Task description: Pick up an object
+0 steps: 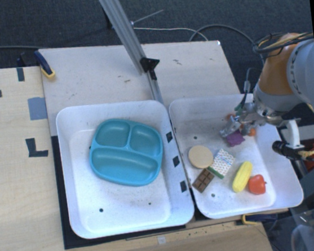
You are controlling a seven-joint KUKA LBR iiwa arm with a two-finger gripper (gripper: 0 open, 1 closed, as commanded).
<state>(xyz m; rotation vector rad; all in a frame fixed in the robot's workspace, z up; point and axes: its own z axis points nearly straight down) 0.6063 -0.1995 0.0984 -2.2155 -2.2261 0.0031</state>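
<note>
Gripper (237,122) is low in the right bin (200,111), just over the purple piece (234,138), likely lining up a grab; grip state unreadable, and corn (241,176), tomato (257,184), cookie (200,156) lie nearby, untouched.

Right bin (279,192) holds all the pickable items. Purple block (234,138) sits upper-middle, small and slightly tilted, apart from the rest. Round tan cookie (200,156) lies flat just left of centre. Checkered green-white cracker (223,162) sits beside it, rotated to a diamond, edges close or touching. Brown chocolate bar (203,180) lies flat below the cookie, angled diagonally. Yellow corn cob (241,176) lies on its side, diagonal, lower right. Red tomato (257,185) sits right against the corn's lower end.
</note>
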